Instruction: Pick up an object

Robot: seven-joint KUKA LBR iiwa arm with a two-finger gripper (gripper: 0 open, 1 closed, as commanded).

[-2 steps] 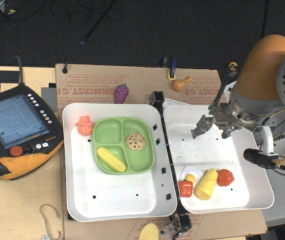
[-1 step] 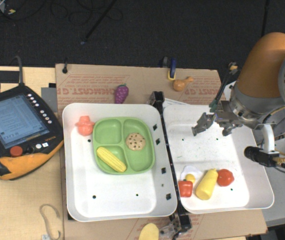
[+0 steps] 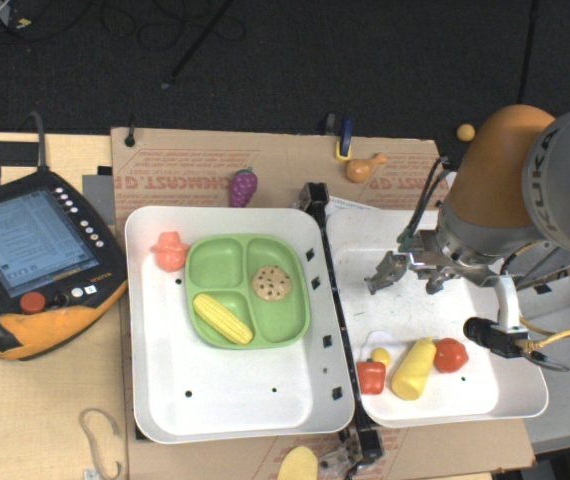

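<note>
My gripper (image 3: pixel 410 276) hangs over the bare middle of the right bin (image 3: pixel 525 403), open, with nothing between its fingers. Below it, along the bin's front, lie a small red toy (image 3: pixel 370 377), a yellow bottle-shaped toy (image 3: pixel 412 369) and a red tomato (image 3: pixel 451 355), all apart from the gripper. In the left bin (image 3: pixel 225 408) a green divided plate (image 3: pixel 227 268) holds a yellow corn cob (image 3: pixel 222 319) and a cookie (image 3: pixel 270 284). A pink toy (image 3: pixel 169 252) sits by the plate's left edge.
Outside the bins, purple grapes (image 3: pixel 243 186) and an orange pear-like toy (image 3: pixel 363 168) lie on the cardboard behind. A yellow lemon (image 3: pixel 298 463) sits at the front edge. A teach pendant (image 3: pixel 30 258) rests on the bench at left.
</note>
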